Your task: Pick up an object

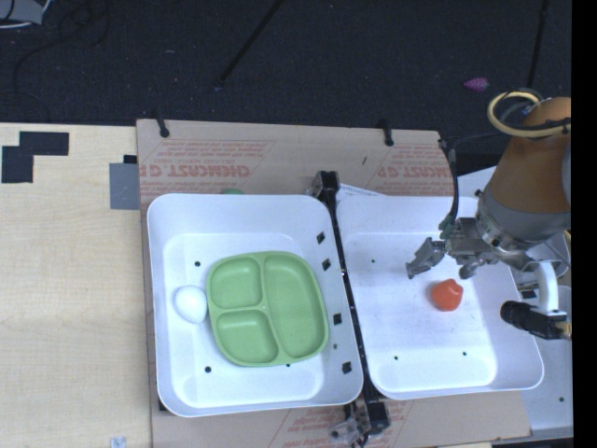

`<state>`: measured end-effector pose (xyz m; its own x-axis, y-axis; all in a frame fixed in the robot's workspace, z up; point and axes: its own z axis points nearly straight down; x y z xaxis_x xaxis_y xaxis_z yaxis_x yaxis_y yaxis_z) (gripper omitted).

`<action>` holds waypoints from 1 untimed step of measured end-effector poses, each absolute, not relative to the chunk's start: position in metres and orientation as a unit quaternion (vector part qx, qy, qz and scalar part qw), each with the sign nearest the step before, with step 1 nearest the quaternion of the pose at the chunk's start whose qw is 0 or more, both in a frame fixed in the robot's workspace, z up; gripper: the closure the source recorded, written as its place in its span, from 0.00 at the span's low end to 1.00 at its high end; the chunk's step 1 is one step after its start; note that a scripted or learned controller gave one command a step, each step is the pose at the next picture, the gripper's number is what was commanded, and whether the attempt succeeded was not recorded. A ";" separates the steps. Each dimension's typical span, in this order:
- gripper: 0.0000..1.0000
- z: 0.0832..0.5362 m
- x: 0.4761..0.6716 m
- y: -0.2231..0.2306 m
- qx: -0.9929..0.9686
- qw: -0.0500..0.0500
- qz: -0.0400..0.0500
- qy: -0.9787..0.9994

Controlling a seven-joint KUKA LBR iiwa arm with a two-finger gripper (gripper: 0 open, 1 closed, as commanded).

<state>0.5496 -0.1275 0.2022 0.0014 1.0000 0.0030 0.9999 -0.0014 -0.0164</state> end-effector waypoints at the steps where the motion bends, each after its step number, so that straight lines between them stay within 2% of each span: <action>1: 0.00 0.209 0.552 -0.128 -0.707 0.002 0.001 -0.707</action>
<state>0.5525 -0.1278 0.2091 -0.0003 1.0000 0.0012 1.0000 0.0003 -0.0036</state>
